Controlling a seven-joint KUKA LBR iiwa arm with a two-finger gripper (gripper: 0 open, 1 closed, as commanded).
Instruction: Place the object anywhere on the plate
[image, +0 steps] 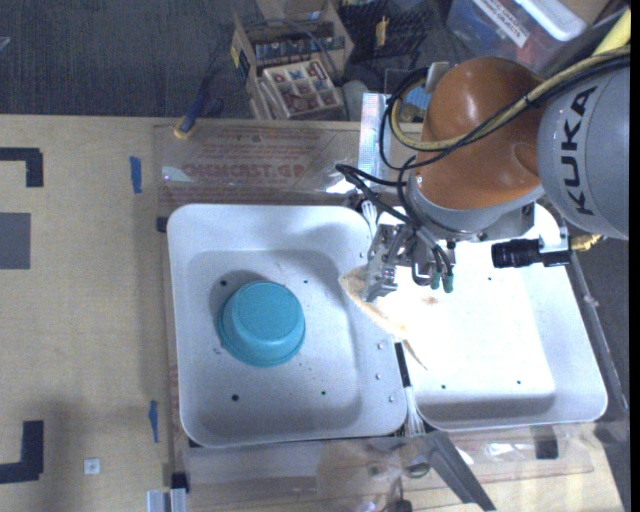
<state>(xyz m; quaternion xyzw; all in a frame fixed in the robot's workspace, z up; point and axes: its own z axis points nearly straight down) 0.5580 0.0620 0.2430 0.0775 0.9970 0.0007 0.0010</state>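
Note:
The plate (262, 322) is a round blue dish lying in the left white bin (200, 250), left of centre. A pale tan, flat object (378, 305) sits at the ridge between the two bins, blurred and partly under the arm. My gripper (400, 272) hangs right over that object's upper edge, at the left side of the right bin (520, 370). Whether it touches the object is unclear. The plate is about a hand's width to the left of the gripper and has nothing on it.
The arm's orange band and grey wrist (480, 140) cover the right bin's back left corner. Black cables (380, 190) loop over the bins' back rim. A box of cluttered items (295, 65) stands on the floor beyond the bench.

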